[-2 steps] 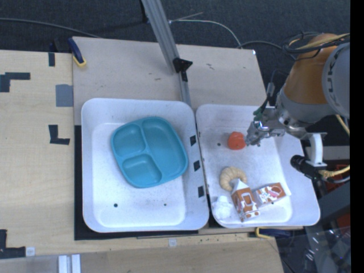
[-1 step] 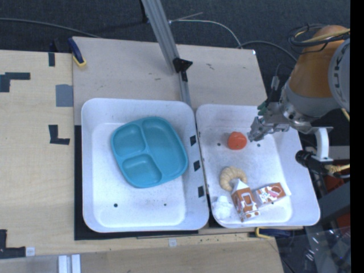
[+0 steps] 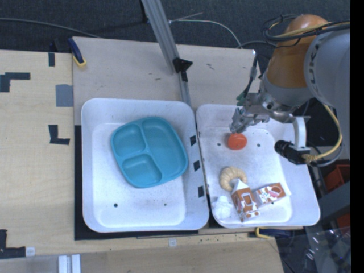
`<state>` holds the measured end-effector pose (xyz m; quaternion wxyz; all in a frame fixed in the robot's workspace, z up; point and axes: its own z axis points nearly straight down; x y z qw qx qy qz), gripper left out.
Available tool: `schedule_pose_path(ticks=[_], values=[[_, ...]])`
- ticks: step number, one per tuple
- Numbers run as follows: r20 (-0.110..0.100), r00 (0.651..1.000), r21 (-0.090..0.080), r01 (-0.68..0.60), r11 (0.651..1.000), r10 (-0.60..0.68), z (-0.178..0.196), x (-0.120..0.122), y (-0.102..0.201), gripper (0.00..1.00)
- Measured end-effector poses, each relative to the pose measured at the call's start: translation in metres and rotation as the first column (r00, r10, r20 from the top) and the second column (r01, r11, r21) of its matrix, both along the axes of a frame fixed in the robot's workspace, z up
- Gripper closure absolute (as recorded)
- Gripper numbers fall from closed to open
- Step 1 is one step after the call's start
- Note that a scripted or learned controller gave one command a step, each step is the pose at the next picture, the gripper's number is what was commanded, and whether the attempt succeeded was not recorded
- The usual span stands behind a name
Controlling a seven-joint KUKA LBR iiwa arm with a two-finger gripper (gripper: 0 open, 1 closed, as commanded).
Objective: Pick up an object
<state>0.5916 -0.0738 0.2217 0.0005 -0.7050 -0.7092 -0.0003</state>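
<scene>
A small red-orange ball lies in the upper part of the right bin. My gripper hangs just above and behind it, fingers pointing down toward the ball. Nearer the front of the same bin lie a tan croissant-shaped piece, a small orange-and-white carton and a red-and-white packet. Nothing shows between the fingers.
The left bin holds a blue divided plate. A slanted metal pole runs down to the bins' shared edge at the back. A black cable fitting sticks out over the right bin's right side.
</scene>
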Motion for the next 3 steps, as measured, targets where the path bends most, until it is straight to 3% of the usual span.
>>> schedule_pose_path(ticks=[2,3], values=[[-0.001,1.000,0.001,-0.001,1.000,0.001,-0.005,0.025,0.095,1.00],[0.000,1.000,0.001,-0.001,1.000,0.001,-0.010,0.050,0.147,1.00]])
